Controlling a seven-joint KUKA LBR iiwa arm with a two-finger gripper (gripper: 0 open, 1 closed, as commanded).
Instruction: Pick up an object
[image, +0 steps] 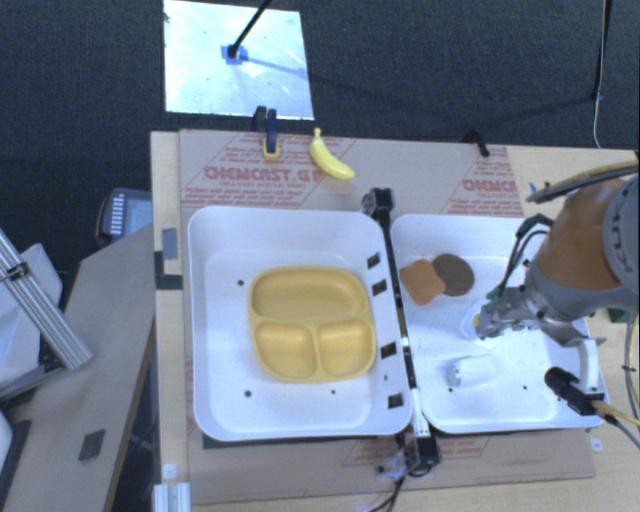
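Three candidates are lying in the right bin (520, 410). Nearest, a small clear piece (457, 374) is sitting below-left of the gripper (488, 322). Farther up-left, an orange slab (422, 282) is touching a brown disc (454, 273). Gripper is hanging low mid-bin; finger state unreadable.

You can read "CHEMCAST" in red, repeated across the brown paper sheet (290, 175) beneath the two bins; the smaller print stays illegible.

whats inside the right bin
In the right bin: an orange piece, a brown disc, a small clear object. The arm covers its right part.
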